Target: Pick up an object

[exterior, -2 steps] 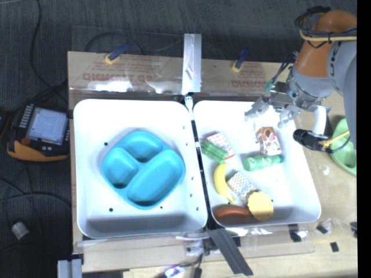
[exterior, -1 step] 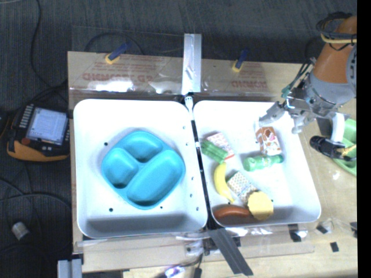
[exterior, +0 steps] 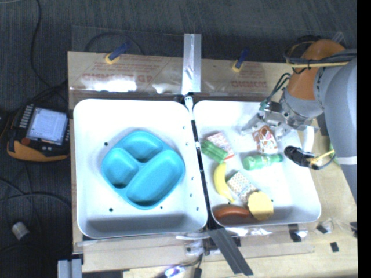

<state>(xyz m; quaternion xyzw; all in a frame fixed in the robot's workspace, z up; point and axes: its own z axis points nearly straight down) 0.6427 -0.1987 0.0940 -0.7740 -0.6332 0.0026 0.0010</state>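
Two white bins sit side by side on the surface [exterior: 133, 77]. Camera view, looking down at a slant: the left bin [exterior: 87, 155] holds a blue sectioned tray [exterior: 144, 168] and nothing else I can make out. The right bin [exterior: 301, 196] carries the clutter — a red-and-white packet [exterior: 219, 140] beside a green item [exterior: 213, 151] near the divider, a banana [exterior: 221, 181], a patterned wrapped piece [exterior: 240, 184], a yellow block [exterior: 260, 205], a brown oval thing [exterior: 232, 214] at the near wall, and a green bottle [exterior: 262, 160] lying on its side mid-bin.

Arm [exterior: 330, 91] reaches in from the right, low over the far right part of the right bin. Gripper [exterior: 268, 126] is directly above a small red-and-white pouch [exterior: 265, 139], which lies just behind the green bottle. The pouch seems to rest on the bin floor; whether the gripper is spread or closed, I cannot tell — metal parts overlap the pouch top.

Progress, as judged: approach looks done, the pouch being the likely target. Nothing is visibly lifted. Grasp, closure and raise remain.
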